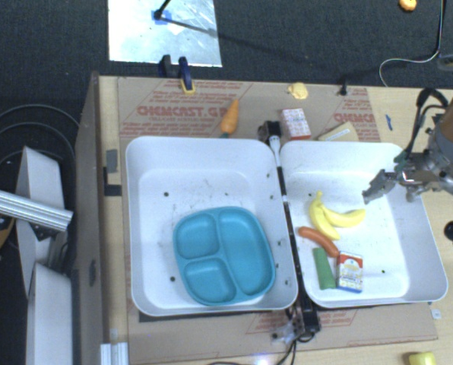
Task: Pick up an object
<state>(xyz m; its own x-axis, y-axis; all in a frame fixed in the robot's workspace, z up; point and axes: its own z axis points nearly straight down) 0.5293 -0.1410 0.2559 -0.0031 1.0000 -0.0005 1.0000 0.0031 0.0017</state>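
Observation:
The right bin (409, 280) holds a yellow banana (331, 214), a red-orange sausage (318, 238), a green stick (324, 268) and a small red-and-white carton (350, 271). My gripper (376, 189) hangs over the right part of that bin, just right of the banana and apart from it. Nothing shows between its fingers. A blue divided tray (223, 255) lies in the left bin (158, 196).
On the cardboard behind the bins lie a carrot (229, 116), a small pink box (296, 123), a yellow lump (298, 91) and a pale flat piece (339, 133). A blue clamp (182, 72) sits at the back edge. Cables run at the far right.

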